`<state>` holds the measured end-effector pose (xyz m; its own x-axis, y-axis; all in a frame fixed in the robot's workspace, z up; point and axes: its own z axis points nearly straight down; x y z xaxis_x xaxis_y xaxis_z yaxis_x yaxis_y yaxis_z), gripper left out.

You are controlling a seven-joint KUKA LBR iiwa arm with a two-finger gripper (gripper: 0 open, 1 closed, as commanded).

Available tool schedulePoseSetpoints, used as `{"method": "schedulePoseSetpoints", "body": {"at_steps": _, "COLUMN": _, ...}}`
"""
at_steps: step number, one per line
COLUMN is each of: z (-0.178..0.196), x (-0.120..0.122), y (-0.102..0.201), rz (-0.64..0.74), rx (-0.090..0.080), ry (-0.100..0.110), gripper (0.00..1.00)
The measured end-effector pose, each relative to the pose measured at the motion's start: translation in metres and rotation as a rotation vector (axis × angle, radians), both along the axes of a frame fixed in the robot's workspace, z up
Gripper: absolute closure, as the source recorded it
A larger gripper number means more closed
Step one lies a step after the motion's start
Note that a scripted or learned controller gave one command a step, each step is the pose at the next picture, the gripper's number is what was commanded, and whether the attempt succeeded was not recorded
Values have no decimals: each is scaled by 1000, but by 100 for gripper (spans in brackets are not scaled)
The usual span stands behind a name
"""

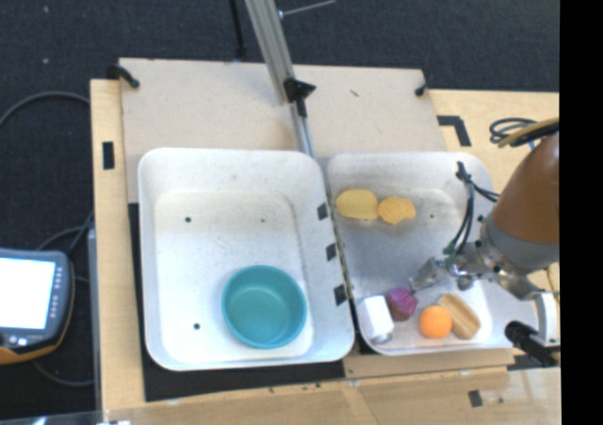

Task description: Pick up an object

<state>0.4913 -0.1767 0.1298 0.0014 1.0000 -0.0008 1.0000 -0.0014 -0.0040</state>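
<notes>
Nearest the camera, along the front wall of the right bin [490, 343], lay a white cylinder [378, 317], a purple piece [402, 302], an orange ball [435, 322] and a tan bread roll [460, 316], all close together.

At the gripper [435, 272], the metal fingers hung low over the right bin, just above and behind that front cluster. Whether they were spread or closed could not be told, and nothing could be seen held between them. The grey arm [528, 216] with its orange band reached in from the right, with cables running down to the wrist.

The purple piece sat just below the fingertips, small and rounded, its long axis too slight to judge. The white cylinder lay on its side beside it, its long axis running roughly front to back, tilted a little. The orange ball touched the bread roll, whose long axis ran slantwise from upper left to lower right.

Farther back in the same bin lay two yellow pieces [357, 204] side by side, the left one a flattened oval lying across the bin, the right one lumpier and more orange-yellow.

No writing or labels could be read on any of these.

The left bin [165, 187] held a teal bowl [265, 306], upright, near its front right corner.
</notes>
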Motion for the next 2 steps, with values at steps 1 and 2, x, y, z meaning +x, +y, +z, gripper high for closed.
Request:
{"method": "schedulePoseSetpoints", "body": {"at_steps": 1, "z": 14, "x": 3, "y": 0, "rz": -5, "rx": 0, "ry": -9, "gripper": 100}}
{"method": "schedulePoseSetpoints", "body": {"at_steps": 2, "z": 59, "x": 1, "y": 4, "rz": 4, "rx": -1, "ry": -10, "gripper": 100}}
